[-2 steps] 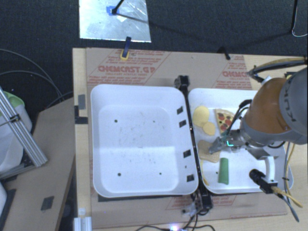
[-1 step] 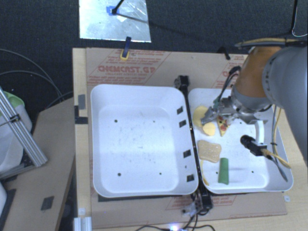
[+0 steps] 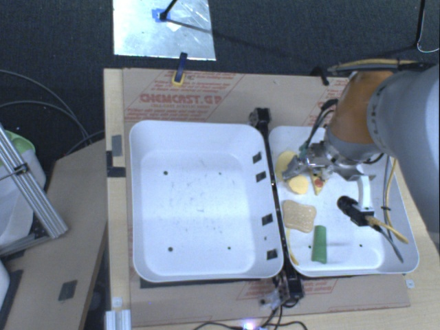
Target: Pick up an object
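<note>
In the right bin [image 3: 395,253], several small things lie near its left wall. A yellow rounded piece [image 3: 284,161] and a second yellow piece [image 3: 298,183] sit at the upper left, with a small red and yellow item [image 3: 317,183] beside them. Nearer the front are a tan bread-like slice [image 3: 299,216] and a green cylinder [image 3: 320,244]. My gripper [image 3: 306,166] hangs low over the yellow pieces, reaching in from the right. Its tip is close to or touching them, and nothing is visibly held.
The left bin [image 3: 148,205] stands beside the right one, with black clips [image 3: 267,198] along the shared wall. Both rest on a cardboard sheet [image 3: 199,95]. The arm's grey body [image 3: 405,115] covers the right bin's far right corner.
</note>
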`<state>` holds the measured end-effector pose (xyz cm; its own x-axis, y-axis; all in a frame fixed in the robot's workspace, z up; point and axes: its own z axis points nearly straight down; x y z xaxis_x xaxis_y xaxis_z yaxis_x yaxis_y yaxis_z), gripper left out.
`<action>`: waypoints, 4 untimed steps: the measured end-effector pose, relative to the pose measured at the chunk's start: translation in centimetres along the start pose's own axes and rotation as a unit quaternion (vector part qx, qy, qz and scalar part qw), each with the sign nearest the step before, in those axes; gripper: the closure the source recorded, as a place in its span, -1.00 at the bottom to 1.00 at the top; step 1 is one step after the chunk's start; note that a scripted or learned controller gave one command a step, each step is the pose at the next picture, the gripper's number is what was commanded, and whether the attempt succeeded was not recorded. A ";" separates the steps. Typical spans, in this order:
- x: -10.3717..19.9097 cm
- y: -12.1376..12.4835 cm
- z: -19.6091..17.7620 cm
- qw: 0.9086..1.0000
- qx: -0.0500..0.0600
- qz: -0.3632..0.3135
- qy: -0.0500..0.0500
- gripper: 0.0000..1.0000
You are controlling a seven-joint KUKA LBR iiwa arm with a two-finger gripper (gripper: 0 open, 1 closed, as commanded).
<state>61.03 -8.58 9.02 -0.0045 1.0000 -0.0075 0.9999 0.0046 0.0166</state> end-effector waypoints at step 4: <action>18.3 -6.7 -26.6 1.000 0.006 -0.004 0.006 1.00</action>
<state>53.85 9.84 35.41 -0.0133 0.9999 0.0044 0.9999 0.0133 0.0055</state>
